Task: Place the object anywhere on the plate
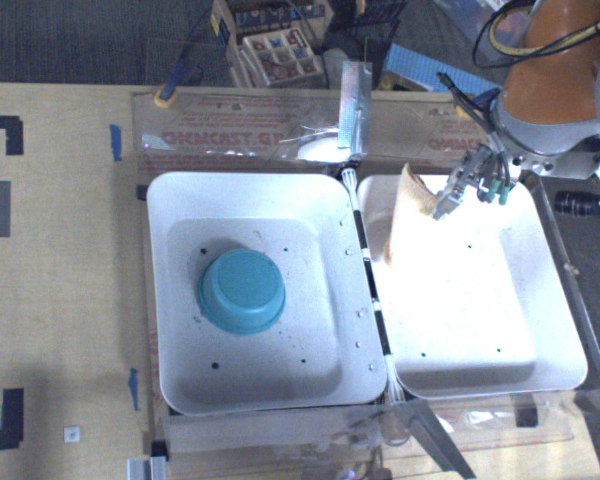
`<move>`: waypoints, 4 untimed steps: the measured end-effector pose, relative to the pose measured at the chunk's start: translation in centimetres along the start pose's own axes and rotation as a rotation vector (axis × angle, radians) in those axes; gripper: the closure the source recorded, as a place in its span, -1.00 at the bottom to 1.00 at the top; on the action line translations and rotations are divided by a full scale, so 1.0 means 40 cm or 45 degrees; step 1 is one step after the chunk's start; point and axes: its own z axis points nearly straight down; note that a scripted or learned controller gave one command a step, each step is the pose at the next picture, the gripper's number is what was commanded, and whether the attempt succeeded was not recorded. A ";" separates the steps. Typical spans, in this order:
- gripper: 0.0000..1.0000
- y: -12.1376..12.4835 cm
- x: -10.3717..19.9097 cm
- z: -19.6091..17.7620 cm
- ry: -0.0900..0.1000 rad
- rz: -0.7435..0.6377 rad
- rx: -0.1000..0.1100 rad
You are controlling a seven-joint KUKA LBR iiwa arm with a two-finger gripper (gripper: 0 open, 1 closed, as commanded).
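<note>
two shallow white bins are seen side by side on a pale wooden bench [60, 298]. black angular marks are printed on the bench at the left edge of the view, and short strips of blue tape are stuck on it near the left bin's left side. a cardboard strip with red lettering [240, 133] is laid along the back of the bins, with a crumpled clear film on it and an upright metal bar [353, 118] standing at the seam between the bins. behind that, on a dark carpeted floor, a small wooden crate of printed items [275, 38] and other clutter are seen, too blurred to be named.

the left bin [170, 208] is evenly lit, and small dark dots are scattered across its floor. a blue-green round plate [242, 290], bowl-like with a raised rim, is seen near the middle of that bin, a little to the left of centre. nothing is seen resting on it.

the right bin [540, 358] is washed out by strong light, so little detail can be made out on its floor. a tan, flat, roughly wedge-shaped object [417, 196] is seen in its back left part, near the bin's back wall.

the gripper [458, 196] is seen over the back of the right bin, just beside the tan object, under the orange band of the arm [555, 58]. whether its fingers are spread or closed cannot be told, nor whether the object is touched.
</note>
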 end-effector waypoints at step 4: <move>1.00 0.290 0.397 0.010 0.001 -0.712 -0.001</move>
